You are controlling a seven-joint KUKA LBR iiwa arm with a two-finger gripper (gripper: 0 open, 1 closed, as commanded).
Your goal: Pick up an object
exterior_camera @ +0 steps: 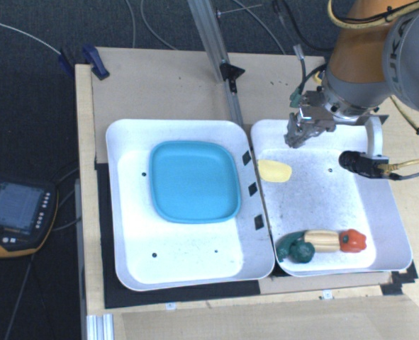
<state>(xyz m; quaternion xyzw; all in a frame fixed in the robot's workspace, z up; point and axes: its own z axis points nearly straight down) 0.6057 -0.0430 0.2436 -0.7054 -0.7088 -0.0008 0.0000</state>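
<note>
The end effector [298, 137] is hovering at the right bin's [379, 211] eleven o'clock, its grip state impossible to tell, a yellow piece [274, 171] lying at its seven o'clock.

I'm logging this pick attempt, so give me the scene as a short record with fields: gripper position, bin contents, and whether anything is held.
gripper: two-finger gripper over the far end of the right white bin
held: nothing seen between the fingers
right bin: pale yellow rounded piece by its left wall; dark green lump, tan stick and red round piece at the near edge
left white bin: square turquoise plate
</note>
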